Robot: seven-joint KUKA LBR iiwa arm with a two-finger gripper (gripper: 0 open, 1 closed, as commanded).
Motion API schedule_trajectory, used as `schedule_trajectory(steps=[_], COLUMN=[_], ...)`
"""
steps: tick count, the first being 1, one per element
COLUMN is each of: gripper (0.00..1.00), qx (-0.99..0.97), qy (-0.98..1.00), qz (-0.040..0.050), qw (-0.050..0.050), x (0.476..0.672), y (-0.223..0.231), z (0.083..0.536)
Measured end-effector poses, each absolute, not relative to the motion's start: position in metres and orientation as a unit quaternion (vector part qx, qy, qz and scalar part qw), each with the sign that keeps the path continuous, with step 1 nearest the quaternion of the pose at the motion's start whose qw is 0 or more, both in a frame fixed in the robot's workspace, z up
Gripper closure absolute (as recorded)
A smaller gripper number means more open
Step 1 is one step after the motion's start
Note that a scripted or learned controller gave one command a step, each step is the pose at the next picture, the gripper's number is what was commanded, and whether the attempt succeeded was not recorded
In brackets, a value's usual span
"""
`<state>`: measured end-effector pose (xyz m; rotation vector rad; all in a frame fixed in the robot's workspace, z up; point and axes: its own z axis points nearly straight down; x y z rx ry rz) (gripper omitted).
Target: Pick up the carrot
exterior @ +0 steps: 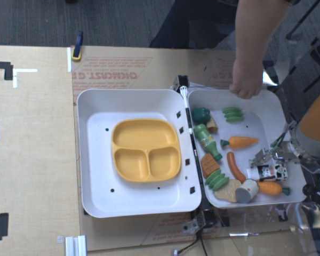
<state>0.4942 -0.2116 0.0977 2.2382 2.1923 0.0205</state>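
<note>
Hovering low in the right bin [272, 103], the gripper [268, 161] (whether open or closed I cannot tell) sits just right of the carrot [242, 141]; next, centre over it.

An orange toy carrot with a tapered plastic body and a green stub at its thick end [242, 141] lies flat on its side in the right-hand white bin [272, 108], its point aimed toward the right wall. A second orange toy carrot, shorter and thicker [271, 188], lies flat near the same bin's front edge, green tip at its right end, touching a grey cylindrical piece [248, 191] on its left. The two carrots are well apart.
</note>
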Motion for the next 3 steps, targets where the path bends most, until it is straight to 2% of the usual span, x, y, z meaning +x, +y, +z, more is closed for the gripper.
schedule_trajectory(steps=[1, 2, 3], gripper=[0.00, 1.00, 0.00], qx=[0.782, 0.780, 0.780], qy=[0.623, 0.626, 0.626], qz=[-0.0014, -0.0035, -0.0036], qw=[-0.001, -0.001, -0.001], x=[0.5619, 0.5616, 0.5616], y=[-0.1487, -0.1493, -0.1492], z=[0.0907, 0.0989, 0.0989])
